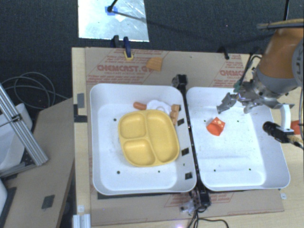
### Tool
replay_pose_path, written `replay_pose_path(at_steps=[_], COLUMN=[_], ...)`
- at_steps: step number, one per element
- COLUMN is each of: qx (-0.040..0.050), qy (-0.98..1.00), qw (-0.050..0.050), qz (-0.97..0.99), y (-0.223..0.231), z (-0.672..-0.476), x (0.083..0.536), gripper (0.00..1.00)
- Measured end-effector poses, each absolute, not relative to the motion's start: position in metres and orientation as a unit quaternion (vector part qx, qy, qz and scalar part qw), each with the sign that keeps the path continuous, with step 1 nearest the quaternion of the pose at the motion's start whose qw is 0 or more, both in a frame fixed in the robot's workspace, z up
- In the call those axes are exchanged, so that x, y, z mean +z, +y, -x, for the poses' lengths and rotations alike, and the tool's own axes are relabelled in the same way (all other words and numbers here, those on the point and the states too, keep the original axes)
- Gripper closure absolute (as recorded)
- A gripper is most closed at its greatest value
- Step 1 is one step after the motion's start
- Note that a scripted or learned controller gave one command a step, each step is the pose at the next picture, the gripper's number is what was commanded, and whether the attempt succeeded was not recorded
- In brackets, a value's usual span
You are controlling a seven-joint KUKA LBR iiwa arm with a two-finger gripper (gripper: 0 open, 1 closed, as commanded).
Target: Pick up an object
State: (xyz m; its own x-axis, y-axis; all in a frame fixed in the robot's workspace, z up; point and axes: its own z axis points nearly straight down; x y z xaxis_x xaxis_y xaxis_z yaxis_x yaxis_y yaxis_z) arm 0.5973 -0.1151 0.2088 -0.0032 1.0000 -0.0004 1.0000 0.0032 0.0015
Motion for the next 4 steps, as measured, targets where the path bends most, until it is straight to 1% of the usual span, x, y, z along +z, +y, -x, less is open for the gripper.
replay_pose_path(at_steps=[1, 2, 3, 4], qx=[-0.0011, -0.0009, 0.0013, 0.0041], qy=[0.707, 0.707, 0.708, 0.711], qw=[-0.001, -0.001, 0.002, 0.003], qz=[-0.707, -0.707, -0.707, -0.703], y=[-0.132, -0.139, -0.139, -0.06], z=[-0.603, -0.6, -0.602, -0.618], x=[0.145, 0.081, 0.096, 0.191], gripper=[0.0, 0.0, 1.0, 1.0])
